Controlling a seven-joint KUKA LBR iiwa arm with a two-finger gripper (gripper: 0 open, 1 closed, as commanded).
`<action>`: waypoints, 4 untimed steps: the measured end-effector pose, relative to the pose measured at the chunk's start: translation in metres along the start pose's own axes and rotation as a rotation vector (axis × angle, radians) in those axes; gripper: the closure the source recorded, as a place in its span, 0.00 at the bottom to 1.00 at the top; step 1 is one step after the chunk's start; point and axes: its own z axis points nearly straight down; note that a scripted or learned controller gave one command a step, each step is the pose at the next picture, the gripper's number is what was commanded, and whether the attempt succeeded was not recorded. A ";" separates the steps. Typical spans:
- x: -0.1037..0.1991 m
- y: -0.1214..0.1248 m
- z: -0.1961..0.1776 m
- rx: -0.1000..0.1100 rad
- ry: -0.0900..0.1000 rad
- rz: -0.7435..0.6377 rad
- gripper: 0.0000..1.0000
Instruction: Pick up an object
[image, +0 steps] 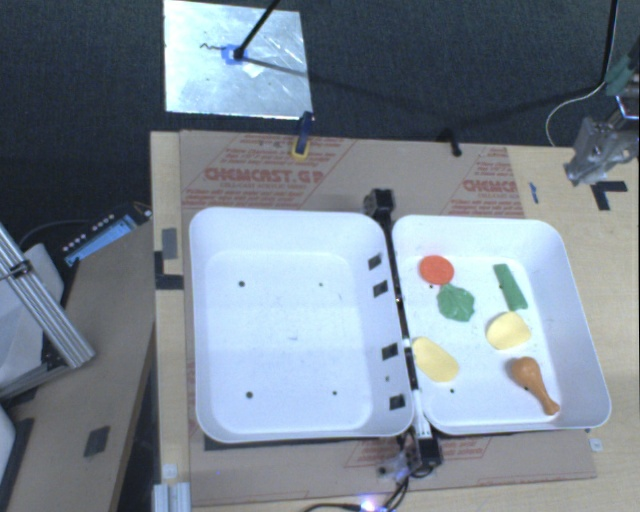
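Objects for the pick all lie in the right bin (572, 262), six of them, spread loosely and none stacked. The gripper (598, 160) hangs over the worktop (480, 170) beyond that bin's far right corner, well apart from every piece, so any of them lies down and to the left of it in the view. Whether it is open or closed cannot be told at this size.

The green bar (510, 287) is nearest to it, and its long axis runs from the far side toward the near side with a slight tilt. A red disc (435, 269) sits just beside a dark green lump (456, 303). Two pale yellow pieces follow, one (508, 330) below the bar and one (435, 360) close to the wall shared with the left bin (290, 330). A brown drumstick (532, 383) slants toward the near right corner, thick end inward. The bar and drumstick stand clear of their neighbours, likely the easier picks.
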 end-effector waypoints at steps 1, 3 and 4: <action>-0.014 -0.044 0.000 0.000 0.000 0.000 1.00; -0.036 -0.042 0.000 -0.001 -0.001 0.000 1.00; -0.044 -0.042 0.000 -0.001 -0.001 -0.001 1.00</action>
